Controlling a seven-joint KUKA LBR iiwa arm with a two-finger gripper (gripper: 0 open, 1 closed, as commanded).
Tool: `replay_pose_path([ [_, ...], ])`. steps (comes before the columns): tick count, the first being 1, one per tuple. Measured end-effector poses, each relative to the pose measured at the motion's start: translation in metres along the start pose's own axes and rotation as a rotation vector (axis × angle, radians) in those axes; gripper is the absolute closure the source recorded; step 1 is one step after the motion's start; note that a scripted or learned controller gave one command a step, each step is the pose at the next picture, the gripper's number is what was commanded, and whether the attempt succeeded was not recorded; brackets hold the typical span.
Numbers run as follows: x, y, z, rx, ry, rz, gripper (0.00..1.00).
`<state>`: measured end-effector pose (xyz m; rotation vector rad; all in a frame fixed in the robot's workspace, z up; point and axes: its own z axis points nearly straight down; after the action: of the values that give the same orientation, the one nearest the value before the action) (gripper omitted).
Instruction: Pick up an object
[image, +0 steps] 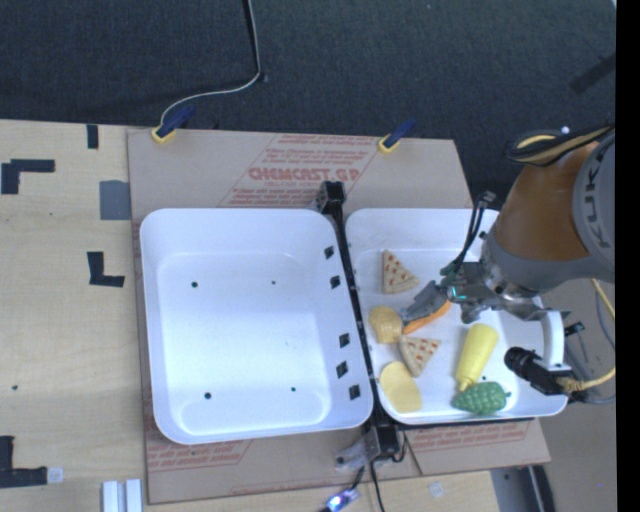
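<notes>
The right bin (520, 410) holds several toy foods. An orange carrot (427, 318) lies near its middle, and my gripper (437, 298) hangs just above it, reaching in from the right and touching or nearly touching its upper edge. Around the carrot are a yellow lump (385, 323), two tan waffle-patterned wedges (398, 271) (420, 351), a yellow corn cob (476, 355), a green bumpy piece (481, 398) and a pale yellow disc (400, 389). The arm's wrist hides the bin's upper right part.
The left bin (160, 300) sits beside the right one, and a black hinge strip (345, 300) runs between them. Both rest on a cardboard sheet (290, 170). A black cable end (530, 368) hangs off the arm over the right bin's edge.
</notes>
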<state>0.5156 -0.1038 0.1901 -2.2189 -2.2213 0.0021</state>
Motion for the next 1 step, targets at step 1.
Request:
replay_pose_path([
  [1,-0.0079,0.0064,0.1068,-0.003,0.004,0.001,0.0],
])
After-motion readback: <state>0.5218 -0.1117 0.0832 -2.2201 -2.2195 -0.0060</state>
